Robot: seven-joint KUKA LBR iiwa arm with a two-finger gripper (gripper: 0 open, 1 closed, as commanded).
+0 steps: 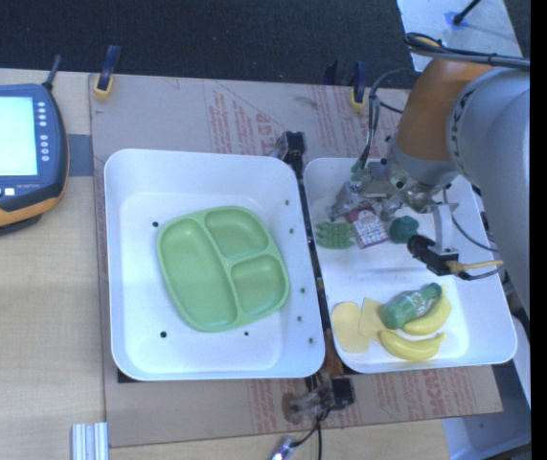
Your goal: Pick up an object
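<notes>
bench (34,295): tan top with cardboard sheet clamped on at the far edge, likely to keep both bins from sliding.
arm (474,113): grey with orange band, reaches in from the right, wrist bent down over the far part of the right bin.
left bin (129,257): shallow, white, holds one thing only.
right bin (489,348): shallow, white, all the loose objects sit here, so this is the pick zone.
green tray (223,268): three-compartment plate, lies flat and tilted in the middle of the left bin, well apart from the claw.
pendant (10,156): operator tablet at far left on the bench, out of the work.
gripper (374,204): low over the far-left part of the right bin; cannot tell how the claw stands, cables and clutter blur it.
banana (415,338): near edge of the right bin, well apart from the claw.
green packet (409,305): rests on the banana.
yellow slices (354,322): flat, just left of the banana.
patterned piece (369,230): probable target, right under or touching the claw tip.
green leafy piece (332,235): just left of it.
teal piece (403,226): just right of it.
</notes>
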